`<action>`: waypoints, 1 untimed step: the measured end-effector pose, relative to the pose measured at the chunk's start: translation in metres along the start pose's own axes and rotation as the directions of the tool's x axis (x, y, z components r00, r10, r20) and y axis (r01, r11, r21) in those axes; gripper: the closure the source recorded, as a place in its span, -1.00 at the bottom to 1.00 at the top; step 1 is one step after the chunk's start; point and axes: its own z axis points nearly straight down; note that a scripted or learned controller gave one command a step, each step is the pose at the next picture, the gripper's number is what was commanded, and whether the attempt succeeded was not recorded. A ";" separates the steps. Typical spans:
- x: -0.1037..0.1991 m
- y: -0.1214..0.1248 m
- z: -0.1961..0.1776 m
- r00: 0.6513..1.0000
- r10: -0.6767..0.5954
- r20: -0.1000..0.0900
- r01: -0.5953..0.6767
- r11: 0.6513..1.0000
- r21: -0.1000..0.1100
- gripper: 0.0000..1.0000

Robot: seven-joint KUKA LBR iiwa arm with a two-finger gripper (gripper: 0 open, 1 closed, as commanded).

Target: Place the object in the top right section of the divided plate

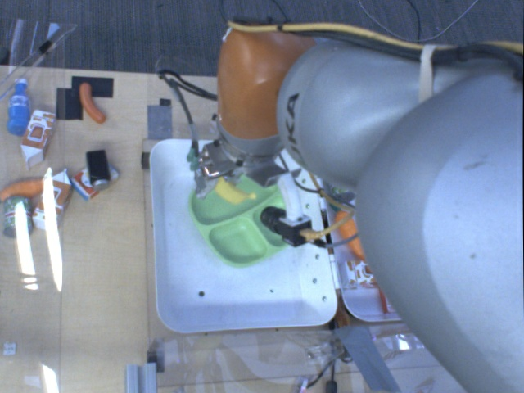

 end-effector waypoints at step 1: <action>0.000 0.002 -0.011 1.000 -0.004 0.001 0.004 1.000 -0.007 1.00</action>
